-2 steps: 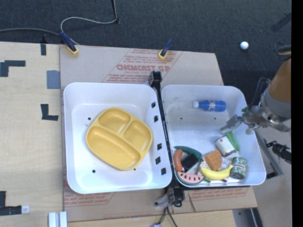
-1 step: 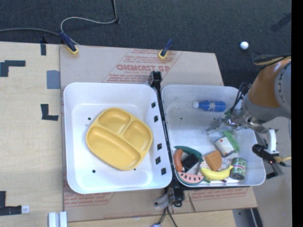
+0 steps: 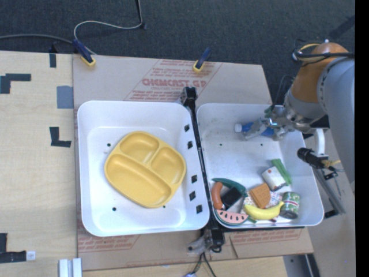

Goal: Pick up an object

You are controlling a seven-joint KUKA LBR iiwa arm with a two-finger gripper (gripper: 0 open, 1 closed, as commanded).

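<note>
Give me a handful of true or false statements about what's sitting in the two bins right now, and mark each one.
1. The yellow divided plate lies in the left bin. True.
2. The banana lies on the yellow divided plate. False: it is in the right bin, near the front edge.
3. The watermelon slice is in the right bin. True.
4. The hand is over the left bin. False: it is over the right bin's far part.

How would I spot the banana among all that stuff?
Find the right-hand white bin and look in its near right corner, where small toys are piled. The curved yellow plastic banana lies along the front wall, the one long yellow thing there, beside a watermelon slice.
</note>
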